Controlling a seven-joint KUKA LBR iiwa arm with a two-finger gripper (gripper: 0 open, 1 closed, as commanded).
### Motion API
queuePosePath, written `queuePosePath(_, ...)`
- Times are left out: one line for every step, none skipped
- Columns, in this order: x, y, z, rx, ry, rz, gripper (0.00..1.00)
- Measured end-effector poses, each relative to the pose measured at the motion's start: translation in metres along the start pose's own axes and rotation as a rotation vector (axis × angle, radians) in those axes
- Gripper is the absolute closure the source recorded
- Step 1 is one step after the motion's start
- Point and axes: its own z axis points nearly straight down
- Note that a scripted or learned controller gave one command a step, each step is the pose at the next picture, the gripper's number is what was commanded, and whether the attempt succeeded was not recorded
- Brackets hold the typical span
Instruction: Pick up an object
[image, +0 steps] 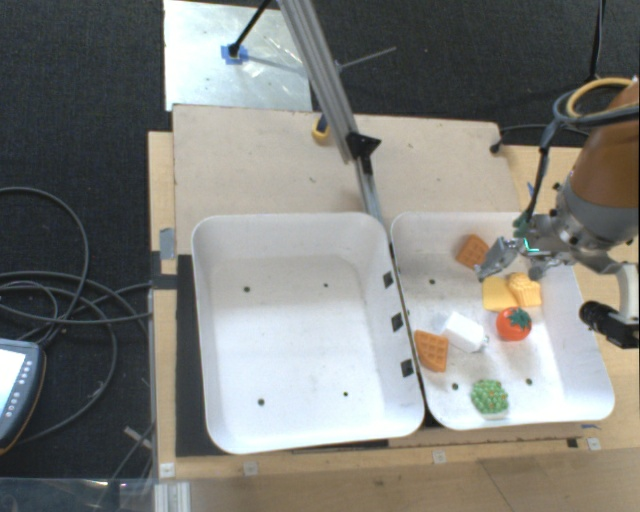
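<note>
The hand (505, 258) hangs low over the right bin (590, 385), its tips just above the yellow block (498, 294); whether it is released or clenched I cannot tell. Nearby lie a red tomato (514, 323), an orange cracker (472, 250), a white block (463, 330), a waffle piece (432, 350) and a green ball (489, 396). This looks like the approach step; next comes a straight descent onto the yellow block.

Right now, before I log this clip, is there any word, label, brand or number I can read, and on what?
None can be read.
The lit screen at the left edge: content too small and blurred to read.
The black tabs on the rim between the bins: no legible marks.
The toys in the right bin, such as the waffle and tomato: no print visible.
</note>
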Motion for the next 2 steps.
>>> queuePosePath(0.005, -0.007, 0.046, 0.005, 0.001, 0.003, 0.00)
queuePosePath(0.009, -0.003, 0.089, 0.004, 0.001, 0.003, 0.00)
